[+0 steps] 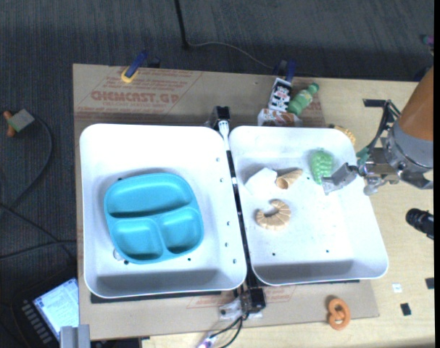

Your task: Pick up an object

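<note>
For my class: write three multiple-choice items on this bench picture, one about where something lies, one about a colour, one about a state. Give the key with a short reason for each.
1. Where does the compartment tray lie?
A. in the left bin
B. in the right bin
C. on the bare bench

2. What colour is that tray?
A. red
B. blue
C. yellow

3. How does the croissant-shaped toy lie?
A. between the gripper's fingers
B. on the floor of the right bin
C. on top of the tray

Key: 1 A, the tray sits inside the left bin. 2 B, it is light blue. 3 B, the croissant-shaped toy lies on the right bin floor, apart from the gripper by the green object.
</note>
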Motion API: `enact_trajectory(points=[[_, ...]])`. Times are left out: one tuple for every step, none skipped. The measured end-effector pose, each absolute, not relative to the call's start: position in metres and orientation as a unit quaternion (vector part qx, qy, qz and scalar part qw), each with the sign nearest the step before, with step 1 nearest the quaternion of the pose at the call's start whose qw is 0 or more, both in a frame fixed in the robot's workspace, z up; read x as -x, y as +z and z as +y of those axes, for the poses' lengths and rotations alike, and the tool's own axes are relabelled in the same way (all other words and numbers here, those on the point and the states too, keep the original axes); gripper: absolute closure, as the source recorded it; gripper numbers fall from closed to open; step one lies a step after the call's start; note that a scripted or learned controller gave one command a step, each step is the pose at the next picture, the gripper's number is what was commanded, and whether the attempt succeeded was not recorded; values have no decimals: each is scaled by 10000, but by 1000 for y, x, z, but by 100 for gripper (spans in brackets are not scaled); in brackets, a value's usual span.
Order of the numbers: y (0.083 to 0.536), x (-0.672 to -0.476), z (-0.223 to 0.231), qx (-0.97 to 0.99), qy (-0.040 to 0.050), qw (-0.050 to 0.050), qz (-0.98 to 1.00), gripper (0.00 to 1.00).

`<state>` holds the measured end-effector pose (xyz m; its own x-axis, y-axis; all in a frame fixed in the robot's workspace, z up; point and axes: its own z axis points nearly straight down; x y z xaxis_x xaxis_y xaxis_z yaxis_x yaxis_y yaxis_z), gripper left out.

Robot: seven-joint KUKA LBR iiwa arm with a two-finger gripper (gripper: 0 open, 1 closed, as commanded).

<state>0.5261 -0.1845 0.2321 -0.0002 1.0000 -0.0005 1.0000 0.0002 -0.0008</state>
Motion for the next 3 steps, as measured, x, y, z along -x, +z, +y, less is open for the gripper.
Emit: enact_trajectory(points=[[95,-534,-198,7069,1,-3,-7073,0],[104,-533,-198,7072,6,4,-7070,100],[94,-604,-139,7066,0,1,-7076,100]])
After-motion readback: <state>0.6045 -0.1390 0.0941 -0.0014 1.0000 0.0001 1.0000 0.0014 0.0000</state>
